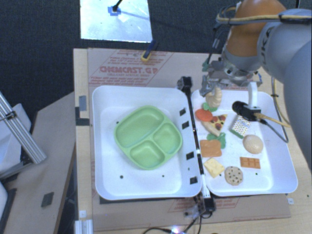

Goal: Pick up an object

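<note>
Your tool [210, 87] hangs over the far left corner of the right bin [280, 155], low and right above a cream toy [213, 100] that stands upright there, close to the wall between the bins. You cannot tell from this angle how far the tool is open, nor whether it has hold of the toy. Just in front of the toy lie a tomato [204, 115] and a pizza slice [215, 125], touching each other. Nearer you come an orange square [210, 148], a cheese wedge [213, 167] and a cookie [234, 175]. To their right sit a waffle [250, 163] and a pale bun [252, 144]. The left bin [107, 111] holds a green plate [147, 137] with three compartments, lying flat near its middle.
</note>
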You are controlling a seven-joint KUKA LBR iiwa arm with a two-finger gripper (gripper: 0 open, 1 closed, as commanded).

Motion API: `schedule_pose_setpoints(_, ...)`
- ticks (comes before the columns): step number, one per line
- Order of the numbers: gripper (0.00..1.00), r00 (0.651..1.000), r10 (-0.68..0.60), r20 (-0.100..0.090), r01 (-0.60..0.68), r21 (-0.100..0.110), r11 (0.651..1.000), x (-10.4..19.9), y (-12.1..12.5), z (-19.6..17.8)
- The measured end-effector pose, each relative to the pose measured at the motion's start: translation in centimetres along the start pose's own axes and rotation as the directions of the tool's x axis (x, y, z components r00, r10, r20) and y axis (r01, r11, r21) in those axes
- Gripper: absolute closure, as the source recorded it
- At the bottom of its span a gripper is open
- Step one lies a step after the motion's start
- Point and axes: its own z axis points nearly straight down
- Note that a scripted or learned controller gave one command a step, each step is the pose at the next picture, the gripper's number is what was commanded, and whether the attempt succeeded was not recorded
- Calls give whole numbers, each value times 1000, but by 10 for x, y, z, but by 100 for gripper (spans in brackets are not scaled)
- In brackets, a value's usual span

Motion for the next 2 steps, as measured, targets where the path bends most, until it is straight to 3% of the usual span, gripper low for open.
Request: schedule_pose_setpoints(2, 100, 1000, 1, -1, -1, -2, 1000, -2, 4, -21)
